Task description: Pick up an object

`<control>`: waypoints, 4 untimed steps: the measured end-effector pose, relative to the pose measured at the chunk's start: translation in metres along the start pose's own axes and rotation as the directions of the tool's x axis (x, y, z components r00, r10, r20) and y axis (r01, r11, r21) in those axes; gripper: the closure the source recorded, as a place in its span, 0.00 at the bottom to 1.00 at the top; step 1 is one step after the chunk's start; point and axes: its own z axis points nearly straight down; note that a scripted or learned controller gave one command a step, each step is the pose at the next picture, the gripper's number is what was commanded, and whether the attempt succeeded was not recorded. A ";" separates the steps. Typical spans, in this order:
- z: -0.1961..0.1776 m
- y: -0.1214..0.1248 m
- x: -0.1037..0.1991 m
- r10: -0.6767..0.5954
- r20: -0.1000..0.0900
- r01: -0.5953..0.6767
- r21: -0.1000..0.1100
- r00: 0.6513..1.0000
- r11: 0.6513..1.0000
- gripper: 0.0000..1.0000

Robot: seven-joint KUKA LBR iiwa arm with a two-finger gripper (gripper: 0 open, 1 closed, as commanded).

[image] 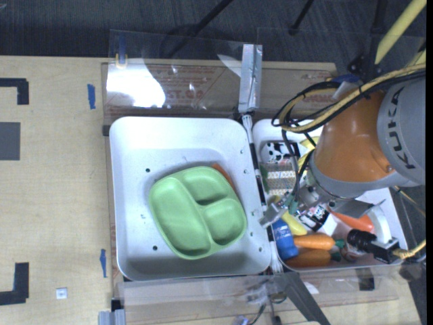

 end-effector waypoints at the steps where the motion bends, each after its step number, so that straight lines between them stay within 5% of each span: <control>1: 0.000 -0.022 -0.047 -0.044 0.002 0.044 -0.002 0.999 0.999 0.00; 2: -0.009 -0.021 -0.048 -0.042 0.003 0.042 -0.003 0.999 0.999 1.00; 3: -0.080 0.008 -0.027 0.175 0.002 -0.175 -0.002 0.985 0.985 1.00; 4: -0.080 0.008 -0.027 0.175 0.002 -0.175 -0.002 0.985 0.985 0.00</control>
